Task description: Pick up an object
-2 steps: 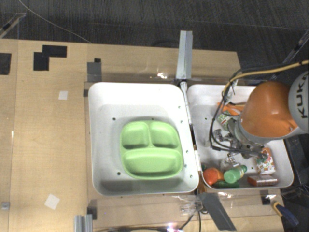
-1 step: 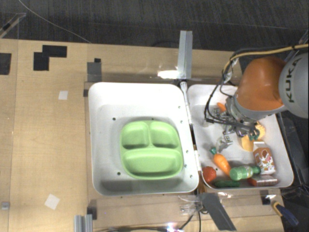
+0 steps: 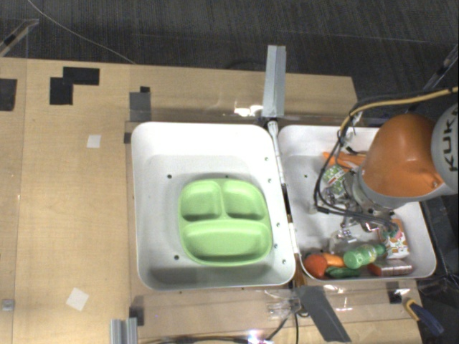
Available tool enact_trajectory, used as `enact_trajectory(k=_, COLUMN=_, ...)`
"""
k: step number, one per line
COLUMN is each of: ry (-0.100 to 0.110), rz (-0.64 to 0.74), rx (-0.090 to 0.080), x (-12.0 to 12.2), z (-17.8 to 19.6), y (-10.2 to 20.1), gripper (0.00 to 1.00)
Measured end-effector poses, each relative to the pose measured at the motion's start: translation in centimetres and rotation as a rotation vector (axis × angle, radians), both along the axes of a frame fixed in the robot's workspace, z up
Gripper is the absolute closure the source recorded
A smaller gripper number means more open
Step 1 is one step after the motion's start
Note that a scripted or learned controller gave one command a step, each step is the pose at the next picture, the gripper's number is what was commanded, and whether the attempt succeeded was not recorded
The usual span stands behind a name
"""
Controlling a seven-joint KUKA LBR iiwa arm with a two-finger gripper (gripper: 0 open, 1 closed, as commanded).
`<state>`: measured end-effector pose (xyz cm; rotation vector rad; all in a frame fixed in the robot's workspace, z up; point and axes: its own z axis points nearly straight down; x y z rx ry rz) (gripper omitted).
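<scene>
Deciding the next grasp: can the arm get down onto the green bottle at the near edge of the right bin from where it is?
Probably yes. The arm hangs over the right bin, and the green bottle lies on top of the pile, uncovered. The bin wall close beside it could crowd the approach.

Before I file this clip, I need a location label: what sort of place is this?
Likely a robotics lab test bench, not a home or kitchen. A robot arm reaches over two white bins set into a wooden bench; one holds a green divided plate, the other a pile of toy food.
</scene>
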<state>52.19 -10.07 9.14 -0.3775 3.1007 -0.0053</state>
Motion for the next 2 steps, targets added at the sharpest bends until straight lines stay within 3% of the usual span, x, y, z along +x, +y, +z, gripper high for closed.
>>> enact_trajectory(k=1, ry=0.004, rz=-0.064, rx=0.002, x=11.5, z=-0.3, y=-3.6, gripper=0.00)
enact_trajectory(k=2, ry=0.004, rz=-0.065, rx=0.002, x=5.9, z=-0.1, y=-3.4, gripper=0.00)
